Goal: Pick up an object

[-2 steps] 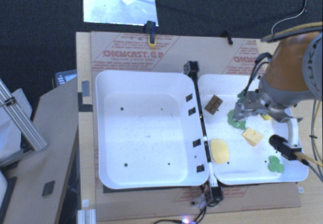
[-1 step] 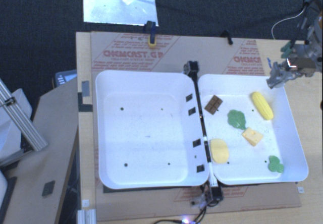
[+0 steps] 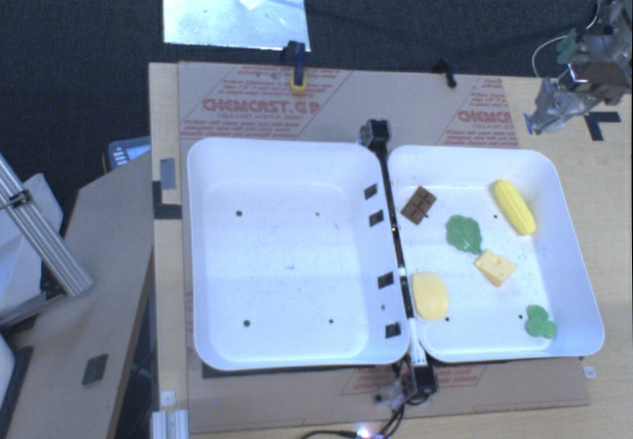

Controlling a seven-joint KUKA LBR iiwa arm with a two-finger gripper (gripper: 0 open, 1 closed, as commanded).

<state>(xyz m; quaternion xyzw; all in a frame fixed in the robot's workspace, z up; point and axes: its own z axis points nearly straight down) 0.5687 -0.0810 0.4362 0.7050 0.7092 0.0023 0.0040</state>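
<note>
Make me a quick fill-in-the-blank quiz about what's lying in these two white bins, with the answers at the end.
1. All the small objects lie in the ____ bin as the camera sees it.
2. The brown chocolate piece lies nearest the ____ between the two bins.
3. The corn cob is coloured ____.
4. The hand hovers beyond the far ____ corner of that bin.

Missing words: right; divider; yellow; right

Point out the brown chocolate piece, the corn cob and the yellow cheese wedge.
brown chocolate piece (image 3: pixel 418 205), camera view, centre of its top face.
corn cob (image 3: pixel 514 207), camera view, middle of its length.
yellow cheese wedge (image 3: pixel 495 268), camera view, top face.
</note>
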